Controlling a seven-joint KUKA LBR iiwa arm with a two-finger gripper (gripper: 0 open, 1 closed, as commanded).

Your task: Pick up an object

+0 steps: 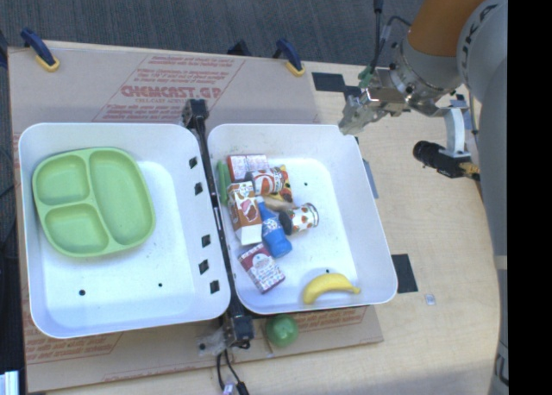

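Note:
The right bin [366, 203] holds a cluster of small objects: a red and white carton [247, 166], a can [270, 181], a brown and white carton [246, 210], a blue piece [276, 238], a small can [304, 217], another red carton [261, 268] and a yellow banana [329, 286]. My gripper [355, 115] hangs above the bin's far right corner, beyond the rim and away from the objects. Nothing shows between its fingers.
The left bin [172, 281] holds a green divided plate [92, 202]. A green ball [281, 329] lies on the cardboard just in front of the right bin. Blue clamps [40, 49] [291, 55] pin the cardboard's back edge. The arm [457, 22] fills the upper right.

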